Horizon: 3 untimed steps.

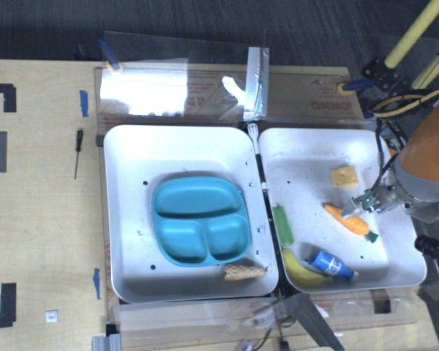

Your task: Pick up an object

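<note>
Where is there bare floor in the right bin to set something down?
The right bin is bare across its far-left stretch, between the divider wall and the tan block. Crowded near side: green piece, banana, blue bottle, and carrot beside the pincer.

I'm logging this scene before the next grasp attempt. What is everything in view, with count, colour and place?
bins: 2, white, side by side on the bench
divided tray: 1, blue, left bin centre
brown piece: 1, tan, left bin, near edge
sponge block: 1, tan, right bin
carrot: 1, orange, right bin
green stick: 1, green, right bin's left side
banana: 1, yellow, right bin, near edge
bottle: 1, blue, beside banana
screwdriver: 1, black, bench left
end effector: 1, grey, by carrot
</note>
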Each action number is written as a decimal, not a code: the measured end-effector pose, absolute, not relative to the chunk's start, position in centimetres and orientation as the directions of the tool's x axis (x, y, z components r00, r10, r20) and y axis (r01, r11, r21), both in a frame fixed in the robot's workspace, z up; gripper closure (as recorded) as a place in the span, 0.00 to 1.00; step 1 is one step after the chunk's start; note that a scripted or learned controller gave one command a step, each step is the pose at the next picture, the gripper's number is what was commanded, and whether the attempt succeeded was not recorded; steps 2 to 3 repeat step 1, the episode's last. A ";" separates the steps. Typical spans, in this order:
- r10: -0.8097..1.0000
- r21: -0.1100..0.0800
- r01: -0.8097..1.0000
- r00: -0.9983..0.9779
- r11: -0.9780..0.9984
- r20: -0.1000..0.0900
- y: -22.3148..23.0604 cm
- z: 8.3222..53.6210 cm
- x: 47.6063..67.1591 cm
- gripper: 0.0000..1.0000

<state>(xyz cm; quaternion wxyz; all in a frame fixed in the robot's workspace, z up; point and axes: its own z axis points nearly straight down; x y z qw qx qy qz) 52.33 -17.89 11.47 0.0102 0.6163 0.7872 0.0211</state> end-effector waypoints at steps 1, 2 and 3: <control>0.996 -0.001 0.996 -0.093 0.093 0.002 -15.4 14.5 48.0 1.00; 0.996 -0.001 0.996 -0.093 0.093 0.002 -15.4 14.5 48.0 1.00; 0.996 -0.001 0.996 -0.093 0.093 0.002 -15.4 14.5 48.0 1.00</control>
